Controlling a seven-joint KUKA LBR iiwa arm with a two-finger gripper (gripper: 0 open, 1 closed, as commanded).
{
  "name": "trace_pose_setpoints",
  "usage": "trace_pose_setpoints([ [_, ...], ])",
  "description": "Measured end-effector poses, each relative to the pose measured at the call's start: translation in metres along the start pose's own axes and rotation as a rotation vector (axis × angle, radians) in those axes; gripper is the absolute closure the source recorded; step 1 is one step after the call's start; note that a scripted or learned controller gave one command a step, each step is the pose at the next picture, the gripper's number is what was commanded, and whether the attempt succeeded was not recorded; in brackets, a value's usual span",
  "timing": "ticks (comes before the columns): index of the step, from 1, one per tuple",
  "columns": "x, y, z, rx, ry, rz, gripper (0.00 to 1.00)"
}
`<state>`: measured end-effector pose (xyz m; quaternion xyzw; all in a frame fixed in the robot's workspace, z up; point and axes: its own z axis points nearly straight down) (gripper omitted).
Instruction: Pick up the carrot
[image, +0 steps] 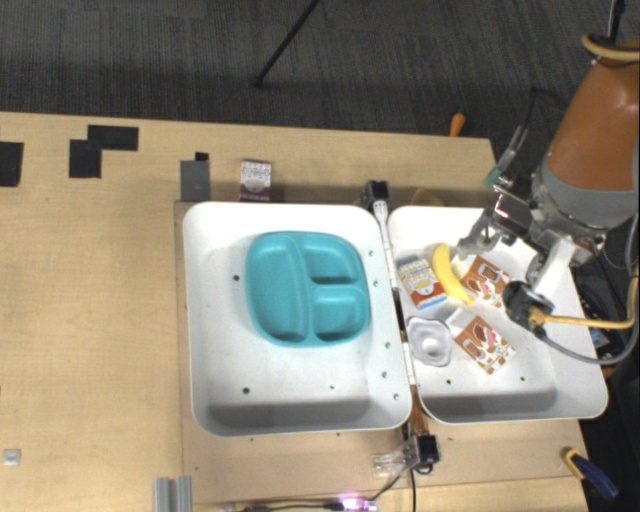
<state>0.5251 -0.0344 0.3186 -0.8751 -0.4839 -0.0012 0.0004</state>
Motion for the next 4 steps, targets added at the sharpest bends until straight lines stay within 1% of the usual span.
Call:
trace_pose_setpoints([
  [1, -0.053, 0.052, -0.056, -0.008, -0.001, 0.020, 0.00],
  [2, -0.047, 0.019, 0.002, 0.003, -0.002, 0.426, 0.00],
  [3, -0.052, 0.044, 0.034, 0.003, -0.003, 0.680, 0.00],
  [4, -0.111, 0.107, 0.114, 0.005, -0.010, 0.753, 0.00],
])
